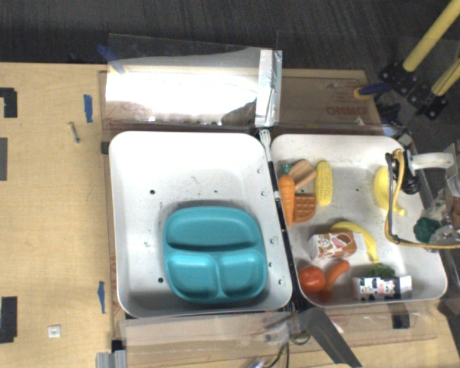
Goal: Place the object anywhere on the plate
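The plate (pixel 213 253) is teal, three-sectioned, lying in the left bin (pixel 130 205); the tool (pixel 433 225) sits at the right bin's (pixel 353 156) edge, its state unclear.

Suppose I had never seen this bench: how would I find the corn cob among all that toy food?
Start at the right-hand white bin, the one crowded with toy food, and look to its upper left part. There the corn cob stands out as a short yellow piece lying lengthwise, just right of the orange carrot. Its bumpy kernel surface sets it apart from the smooth, curved banana lower down.
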Available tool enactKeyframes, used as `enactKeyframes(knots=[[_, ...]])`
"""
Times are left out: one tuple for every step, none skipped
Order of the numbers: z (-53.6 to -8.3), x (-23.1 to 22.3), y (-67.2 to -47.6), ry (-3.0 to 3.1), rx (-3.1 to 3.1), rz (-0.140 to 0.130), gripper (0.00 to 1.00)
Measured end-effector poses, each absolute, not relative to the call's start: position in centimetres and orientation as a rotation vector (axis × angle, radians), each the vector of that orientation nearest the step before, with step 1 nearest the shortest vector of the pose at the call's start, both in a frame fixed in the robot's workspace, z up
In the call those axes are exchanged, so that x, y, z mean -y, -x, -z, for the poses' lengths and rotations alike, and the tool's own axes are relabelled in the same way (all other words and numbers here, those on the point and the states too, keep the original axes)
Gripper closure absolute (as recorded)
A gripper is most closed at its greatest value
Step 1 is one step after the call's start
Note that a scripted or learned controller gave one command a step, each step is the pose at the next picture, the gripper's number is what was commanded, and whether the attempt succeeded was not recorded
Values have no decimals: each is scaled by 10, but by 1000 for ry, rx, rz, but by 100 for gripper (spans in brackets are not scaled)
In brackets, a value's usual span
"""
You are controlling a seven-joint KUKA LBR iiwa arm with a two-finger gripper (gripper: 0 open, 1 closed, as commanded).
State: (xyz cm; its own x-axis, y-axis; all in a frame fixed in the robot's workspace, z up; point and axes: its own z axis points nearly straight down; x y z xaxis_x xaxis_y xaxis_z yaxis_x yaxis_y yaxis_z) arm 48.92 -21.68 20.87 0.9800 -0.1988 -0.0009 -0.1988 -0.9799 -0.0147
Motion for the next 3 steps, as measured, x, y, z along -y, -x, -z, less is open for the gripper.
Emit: enactKeyframes(knots=[[-170, 222, -485, 3116, -351, -10, 100], [-181, 220, -487, 3113, -354, -5, 100], [-190, 218, -488, 3107, -355, -4, 100]])
